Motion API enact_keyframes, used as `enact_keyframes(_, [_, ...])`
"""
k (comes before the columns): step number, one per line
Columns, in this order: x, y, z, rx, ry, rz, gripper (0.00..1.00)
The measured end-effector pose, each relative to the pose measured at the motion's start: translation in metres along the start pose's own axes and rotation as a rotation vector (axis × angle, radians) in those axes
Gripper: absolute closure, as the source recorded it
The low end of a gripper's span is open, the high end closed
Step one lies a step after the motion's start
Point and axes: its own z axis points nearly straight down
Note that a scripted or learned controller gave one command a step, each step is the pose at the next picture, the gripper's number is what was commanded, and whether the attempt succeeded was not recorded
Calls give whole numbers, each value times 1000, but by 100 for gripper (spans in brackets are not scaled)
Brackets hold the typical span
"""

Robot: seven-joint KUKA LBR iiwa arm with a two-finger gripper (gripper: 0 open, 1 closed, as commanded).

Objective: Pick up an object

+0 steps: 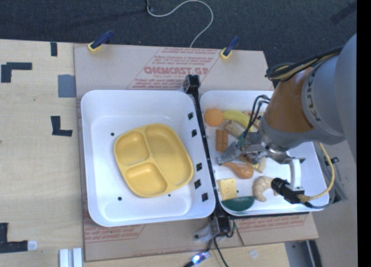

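My gripper [235,154] is down in the right bin [322,170], its grey fingers among a pile of toy food. Beside it lie an orange ball [213,116], a yellow banana [239,116], an orange-brown stick [222,140] and a tan drumstick-like piece [241,170] just below the fingertips. Nearer the front sit a yellow cheese block [228,188], a beige mushroom-like piece [262,187] and a dark green piece [239,204]. The arm's orange band [288,109] hangs over the bin's back right.
The left bin [95,144] holds a yellow divided plate [153,159]. A black divider [199,138] runs between the bins. Both bins rest on a cardboard sheet [168,68] held by blue-yellow clamps [101,40]. A white cable [174,7] loops on the dark floor behind.
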Motion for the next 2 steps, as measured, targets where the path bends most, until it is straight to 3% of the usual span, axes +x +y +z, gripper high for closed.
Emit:
enact_keyframes(1, [-1, 1, 16, -11, -5, 1, 0])
enact_keyframes(2, [-1, 2, 5, -13, -4, 0, 100])
